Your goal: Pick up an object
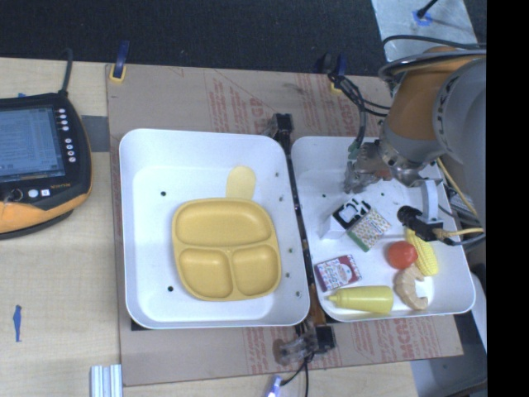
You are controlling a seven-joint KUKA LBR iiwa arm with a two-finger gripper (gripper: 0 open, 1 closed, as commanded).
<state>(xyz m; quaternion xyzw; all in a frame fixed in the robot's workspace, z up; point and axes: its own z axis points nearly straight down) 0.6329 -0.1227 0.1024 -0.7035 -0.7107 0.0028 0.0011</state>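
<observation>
The grey arm with its orange band reaches in from the right, and its gripper [360,180] hangs low over the upper part of the right bin [318,160]; whether the jaws are spread or pressed together cannot be told from this slanted view, and nothing shows between them. Just below the gripper lie a small black-and-white boxy piece [350,214] and a flat printed card [370,227]. Further down the same smooth white bin sit a round red ball [402,254], a ridged yellow corn cob [425,255], a red printed packet [337,272], a glossy yellow bottle [362,298] lying on its side, and a lumpy tan object [410,289]. The left bin [140,222] holds a yellow moulded plastic tray [225,248] with three rounded compartments. A handheld pendant [37,160] with a screen rests on the worktop [50,304].
</observation>
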